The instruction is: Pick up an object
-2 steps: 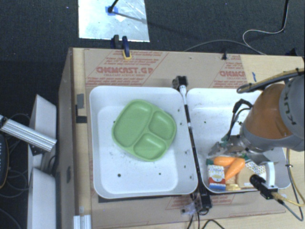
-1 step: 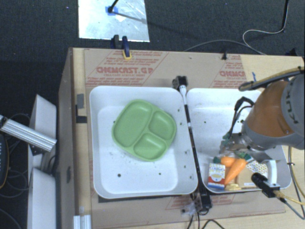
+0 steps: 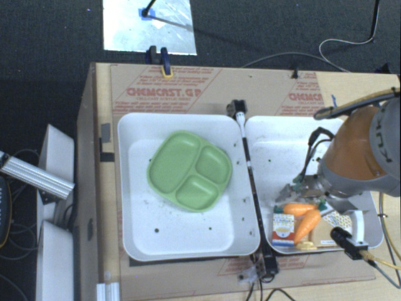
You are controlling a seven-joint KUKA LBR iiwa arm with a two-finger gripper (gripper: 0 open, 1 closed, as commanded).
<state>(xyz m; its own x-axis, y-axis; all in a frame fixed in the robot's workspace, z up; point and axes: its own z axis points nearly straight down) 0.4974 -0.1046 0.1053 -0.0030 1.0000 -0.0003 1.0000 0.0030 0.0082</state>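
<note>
In the right bin (image 3: 276,143), near its front edge, lies a cluster of small things. An orange carrot (image 3: 306,223) lies at a slant, with a second orange piece (image 3: 297,209) just above it. To their left stands a small white carton (image 3: 283,228) with red and blue print. A pale yellow piece (image 3: 307,245) lies at the front wall, and a patterned packet (image 3: 342,220) lies to the right. My gripper (image 3: 296,192) hangs low, just above the orange pieces, under the grey wrist and orange band (image 3: 351,149). Nothing shows as held.
The left bin (image 3: 135,231) holds a green divided plate (image 3: 189,170) near its middle. A black ridge (image 3: 249,168) runs between the two bins. The back part of the right bin is bare white floor. Cardboard (image 3: 188,89) lies under both bins.
</note>
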